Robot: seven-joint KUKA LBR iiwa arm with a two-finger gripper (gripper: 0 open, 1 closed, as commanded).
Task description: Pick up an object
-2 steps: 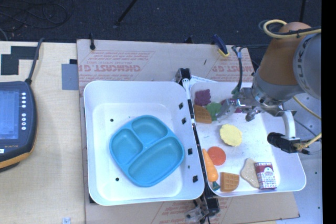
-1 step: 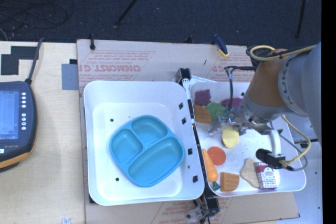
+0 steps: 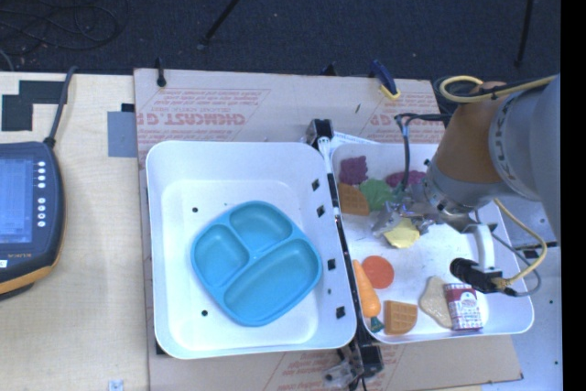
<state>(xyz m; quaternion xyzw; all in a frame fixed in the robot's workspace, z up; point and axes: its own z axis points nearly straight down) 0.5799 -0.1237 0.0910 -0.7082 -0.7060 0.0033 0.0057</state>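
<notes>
overhead view of the counter (image 3: 92, 307). the gripper (image 3: 403, 220) sits low in the right bin (image 3: 517, 311), in that bin's upper half, and the arm (image 3: 494, 146) enters from 3 o'clock, grey with an orange band above the wrist. whether the fingers are parted or closed cannot be told. a pale yellow object (image 3: 402, 236) lies directly under the gripper, at about 6 o'clock of it, seemingly touching it; no grasp can be confirmed. at 9 o'clock of the gripper lie a green object (image 3: 375, 192) and, just beside it, an orange-brown block (image 3: 352, 200). at 10 o'clock, near the bin's far wall, lies a purple object (image 3: 353, 168). at 7 o'clock of the gripper lies a red disc (image 3: 376, 271), with a carrot (image 3: 366, 288) touching it along the bin's left wall and a waffle-like square (image 3: 399, 317) near the front wall. at 5 o'clock lie a beige piece (image 3: 434, 301) and a small can with a red label (image 3: 465, 306), touching each other. the left bin (image 3: 169, 169), at 9 o'clock of the right bin, holds a blue divided plate (image 3: 256, 263). a handheld control pendant (image 3: 23, 211) rests on the counter at the far 9 o'clock edge.
</notes>
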